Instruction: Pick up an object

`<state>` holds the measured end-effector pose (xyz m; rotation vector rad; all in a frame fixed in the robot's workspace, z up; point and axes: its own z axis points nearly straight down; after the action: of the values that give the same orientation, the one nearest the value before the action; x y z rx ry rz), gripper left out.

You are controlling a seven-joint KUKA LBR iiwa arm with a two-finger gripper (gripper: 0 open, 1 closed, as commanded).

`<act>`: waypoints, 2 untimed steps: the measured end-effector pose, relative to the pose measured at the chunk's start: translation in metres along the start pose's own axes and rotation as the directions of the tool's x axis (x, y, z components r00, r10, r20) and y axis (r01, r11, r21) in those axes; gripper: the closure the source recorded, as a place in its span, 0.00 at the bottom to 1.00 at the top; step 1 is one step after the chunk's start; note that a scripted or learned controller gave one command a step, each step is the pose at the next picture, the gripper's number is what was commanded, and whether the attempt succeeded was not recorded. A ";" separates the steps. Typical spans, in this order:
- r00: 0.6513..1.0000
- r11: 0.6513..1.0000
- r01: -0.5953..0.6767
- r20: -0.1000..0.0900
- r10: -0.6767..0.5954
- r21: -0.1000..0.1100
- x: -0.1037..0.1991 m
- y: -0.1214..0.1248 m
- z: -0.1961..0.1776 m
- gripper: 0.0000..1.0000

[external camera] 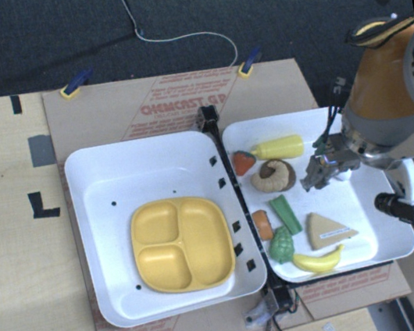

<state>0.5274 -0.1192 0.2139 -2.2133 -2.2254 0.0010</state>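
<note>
The worktop (17, 257) carries a sheet of cardboard (179, 98), and on it two shallow white bins sit side by side, their inner walls touching. The left bin (97, 172) holds a yellow divided plate (182, 243), lying flat near the middle and a little toward the near edge. The right bin (382, 237) holds all the small toy food.

The grey arm (388, 89) with its orange band reaches in from the right, and the gripper (320, 170) hangs over the upper right part of the right bin, just right of the brown bun. The fingers are dark and blurred against the bin floor; nothing seems to sit between them, but whether they are spread or closed I cannot tell.

Largest of the food items, the yellow bottle (277, 148) lies on its side near the far wall, long axis left to right, narrow end pointing left toward a red tomato (243, 163). Below it sits the brown bun (273, 176). A tan wedge (328, 230) lies near the front, its tip pointing right. The banana (317, 260) curves along the front wall, long axis left to right. A green stick (285, 215) runs slanted, far to near. Beside it are a green broccoli (281, 246) and an orange carrot piece (262, 225).
</note>
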 end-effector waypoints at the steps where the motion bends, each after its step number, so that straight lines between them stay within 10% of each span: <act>1: 1.000 1.000 0.000 0.000 0.000 0.000 0.032 0.004 -0.001 1.00; 2: 1.000 1.000 -0.004 0.002 0.004 -0.001 0.022 0.004 -0.001 1.00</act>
<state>0.5309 -0.0971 0.2152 -2.2192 -2.2219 0.0017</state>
